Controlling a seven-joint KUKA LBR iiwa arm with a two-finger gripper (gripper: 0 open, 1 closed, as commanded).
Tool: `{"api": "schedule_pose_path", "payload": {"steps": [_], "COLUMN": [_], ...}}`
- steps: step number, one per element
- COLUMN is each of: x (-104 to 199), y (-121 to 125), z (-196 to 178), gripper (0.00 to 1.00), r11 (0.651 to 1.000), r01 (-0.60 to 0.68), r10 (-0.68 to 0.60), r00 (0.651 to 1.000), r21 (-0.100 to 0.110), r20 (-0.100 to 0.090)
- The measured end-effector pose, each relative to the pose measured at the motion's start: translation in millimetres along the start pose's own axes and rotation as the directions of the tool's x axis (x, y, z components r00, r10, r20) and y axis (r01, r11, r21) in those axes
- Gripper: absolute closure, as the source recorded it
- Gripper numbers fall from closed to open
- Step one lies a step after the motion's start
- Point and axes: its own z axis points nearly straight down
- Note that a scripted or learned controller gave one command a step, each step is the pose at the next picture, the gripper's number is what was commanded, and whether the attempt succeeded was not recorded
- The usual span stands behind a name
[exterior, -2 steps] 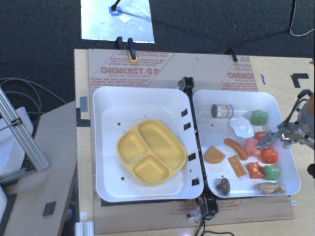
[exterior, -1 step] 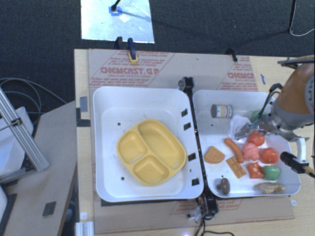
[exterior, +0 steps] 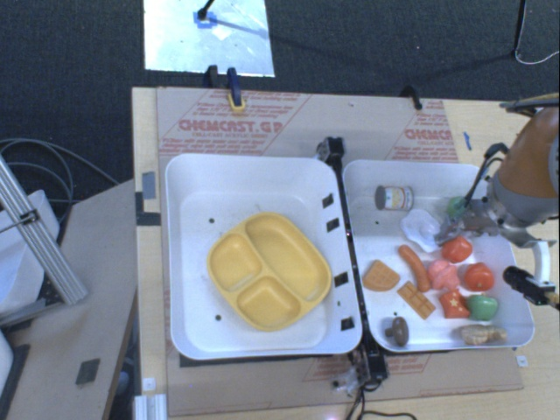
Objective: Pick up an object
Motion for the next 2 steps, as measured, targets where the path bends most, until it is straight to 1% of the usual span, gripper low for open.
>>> {"api": "schedule_pose_path", "payload": {"steps": [1,2], "x": [81.4,163.6], "y": [15.7,19.7], "z": [-97.8,-87.5], "gripper": [1.0,1.0], "r11": [1.0,1.0], "r01": [0.007,0.006], "r10": [-0.007,-0.006], "r00": [1.0,1.0], "r21": [-0.002,0.006], "r20": [-0.002,-0.003]}}
